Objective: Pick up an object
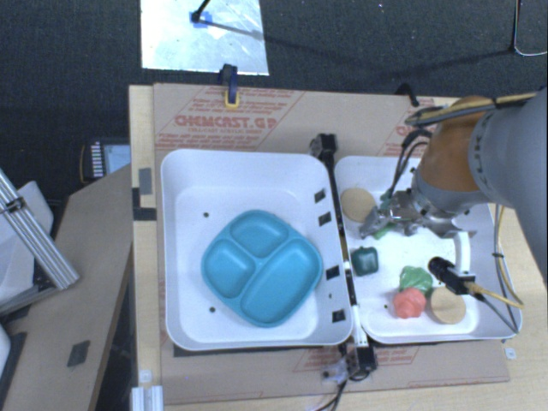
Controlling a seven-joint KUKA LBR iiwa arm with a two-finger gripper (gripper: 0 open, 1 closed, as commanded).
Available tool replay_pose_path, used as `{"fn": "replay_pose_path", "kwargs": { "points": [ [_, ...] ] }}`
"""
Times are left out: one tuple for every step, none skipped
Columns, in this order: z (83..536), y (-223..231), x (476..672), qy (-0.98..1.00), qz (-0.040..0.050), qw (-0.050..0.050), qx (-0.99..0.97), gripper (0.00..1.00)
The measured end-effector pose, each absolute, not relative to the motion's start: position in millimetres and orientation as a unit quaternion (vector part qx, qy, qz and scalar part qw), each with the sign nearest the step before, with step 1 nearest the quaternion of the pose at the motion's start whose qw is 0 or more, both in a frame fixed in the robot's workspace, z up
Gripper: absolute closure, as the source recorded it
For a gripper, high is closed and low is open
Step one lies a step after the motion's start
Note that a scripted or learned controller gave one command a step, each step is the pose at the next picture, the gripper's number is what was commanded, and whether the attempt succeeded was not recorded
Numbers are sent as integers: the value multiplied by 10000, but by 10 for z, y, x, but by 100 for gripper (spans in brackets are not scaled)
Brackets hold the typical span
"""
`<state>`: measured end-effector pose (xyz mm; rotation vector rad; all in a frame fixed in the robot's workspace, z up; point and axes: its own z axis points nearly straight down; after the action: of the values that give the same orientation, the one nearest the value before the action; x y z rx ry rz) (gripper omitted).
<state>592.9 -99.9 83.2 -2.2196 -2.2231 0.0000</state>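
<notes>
Gripper (374,223) over right bin (383,294), between tan disc (358,202) and green block (366,261); its state cannot be told.

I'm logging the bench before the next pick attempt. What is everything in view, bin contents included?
Bins: two, white, side by side on the cardboard; view's left, view's right.
Divided plate: one, blue, left bin.
Discs: two, tan, right bin; far corner by the divider, near edge.
Small block: one, dark green, right bin beside the divider.
Soft lump: one, green, right bin.
Red lump: one, salmon red, just in front of the green one.
Cardboard: one sheet, brown, under the bins.
Arm: one, grey with orange band, over the right bin.
Gripper: one, between the far disc and the block.
</notes>
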Motion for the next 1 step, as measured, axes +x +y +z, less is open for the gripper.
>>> {"fn": "replay_pose_path", "kwargs": {
  "points": [
    [953,-1005,5936,-7077,-5,-11,-7065,100]
  ]
}}
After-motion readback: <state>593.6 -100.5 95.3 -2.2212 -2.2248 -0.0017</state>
